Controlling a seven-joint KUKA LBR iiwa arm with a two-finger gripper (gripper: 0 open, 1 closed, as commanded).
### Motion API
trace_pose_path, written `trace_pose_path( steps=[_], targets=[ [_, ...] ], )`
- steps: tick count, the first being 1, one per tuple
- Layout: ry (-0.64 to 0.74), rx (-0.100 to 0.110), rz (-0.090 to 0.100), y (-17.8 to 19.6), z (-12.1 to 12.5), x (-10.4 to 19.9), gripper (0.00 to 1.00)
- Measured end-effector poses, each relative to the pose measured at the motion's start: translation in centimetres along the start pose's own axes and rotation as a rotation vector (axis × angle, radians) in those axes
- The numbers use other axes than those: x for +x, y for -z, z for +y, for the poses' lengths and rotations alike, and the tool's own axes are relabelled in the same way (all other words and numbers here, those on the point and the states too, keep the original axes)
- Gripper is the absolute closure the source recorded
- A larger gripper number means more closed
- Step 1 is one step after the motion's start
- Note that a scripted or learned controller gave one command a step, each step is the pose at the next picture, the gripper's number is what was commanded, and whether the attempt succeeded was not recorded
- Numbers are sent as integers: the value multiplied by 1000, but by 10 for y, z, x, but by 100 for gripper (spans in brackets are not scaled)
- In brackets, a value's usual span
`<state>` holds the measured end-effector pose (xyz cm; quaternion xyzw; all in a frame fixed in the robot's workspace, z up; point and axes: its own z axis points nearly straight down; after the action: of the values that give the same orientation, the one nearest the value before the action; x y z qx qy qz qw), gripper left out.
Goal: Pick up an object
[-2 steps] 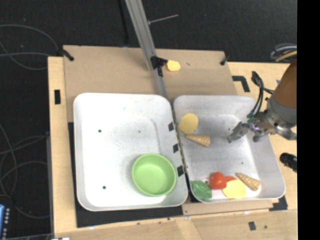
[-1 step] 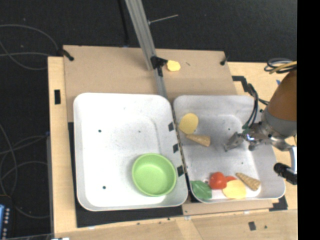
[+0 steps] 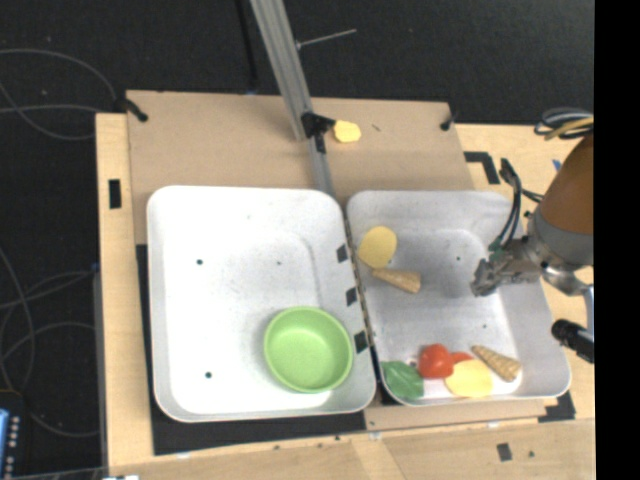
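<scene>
Nearest the lens, along the front wall of the right bin (image 3: 520,203), lay a small cluster: a green leafy piece (image 3: 402,378) in the front left corner, a red tomato-like piece (image 3: 435,361) just beside it, a yellow piece (image 3: 470,379) touching the red one, and a tan ridged cone (image 3: 497,362) resting aslant against the yellow piece. Farther back in the same bin, near its left wall, a round yellow piece (image 3: 378,245) sat with a second tan cone (image 3: 396,280) lying on its side just in front of it. The left bin (image 3: 200,228) held a green bowl (image 3: 308,348), upright, near its front right corner. Behind both bins, on the brown board (image 3: 220,138), a small yellow lump (image 3: 347,132) rested beside the foot of a slanted metal post (image 3: 280,48). The gripper (image 3: 487,276) hung low over the right side of the right bin, well apart from every object, with nothing between its fingers; how far they stood apart could not be made out.
</scene>
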<state>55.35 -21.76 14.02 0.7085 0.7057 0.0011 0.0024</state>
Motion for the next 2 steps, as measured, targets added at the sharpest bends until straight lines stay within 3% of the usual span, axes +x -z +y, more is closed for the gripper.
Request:
trace_pose_path(
  steps=[2],
  targets=[
    [7, -2, -1, 108, -3, -4, 100]
  ],
)
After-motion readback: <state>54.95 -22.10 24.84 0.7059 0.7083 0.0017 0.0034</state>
